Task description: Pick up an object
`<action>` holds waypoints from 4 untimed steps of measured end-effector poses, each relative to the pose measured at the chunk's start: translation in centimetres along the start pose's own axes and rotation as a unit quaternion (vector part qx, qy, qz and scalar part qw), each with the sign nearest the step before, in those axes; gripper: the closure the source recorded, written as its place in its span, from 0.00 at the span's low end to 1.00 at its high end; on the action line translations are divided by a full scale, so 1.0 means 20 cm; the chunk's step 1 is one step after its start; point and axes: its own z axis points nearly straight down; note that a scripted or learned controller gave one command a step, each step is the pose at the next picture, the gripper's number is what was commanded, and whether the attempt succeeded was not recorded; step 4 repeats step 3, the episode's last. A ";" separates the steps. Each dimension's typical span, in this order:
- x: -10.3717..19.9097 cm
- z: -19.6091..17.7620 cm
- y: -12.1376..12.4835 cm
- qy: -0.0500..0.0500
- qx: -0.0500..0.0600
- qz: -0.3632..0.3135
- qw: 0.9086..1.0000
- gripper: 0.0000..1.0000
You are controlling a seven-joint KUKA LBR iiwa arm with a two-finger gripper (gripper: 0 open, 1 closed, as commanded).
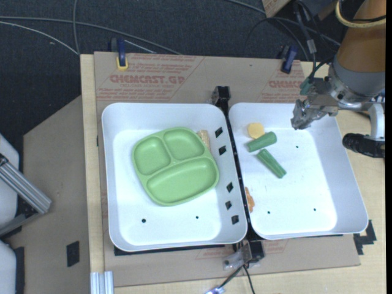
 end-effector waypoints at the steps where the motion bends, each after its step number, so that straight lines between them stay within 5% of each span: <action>1: 0.23 0.09 0.04 0.000 0.001 0.000 1.000 1.00; 3: 0.73 0.09 0.05 -0.001 0.000 0.001 1.000 1.00; 4: 0.73 0.09 0.05 -0.001 0.000 0.001 1.000 1.00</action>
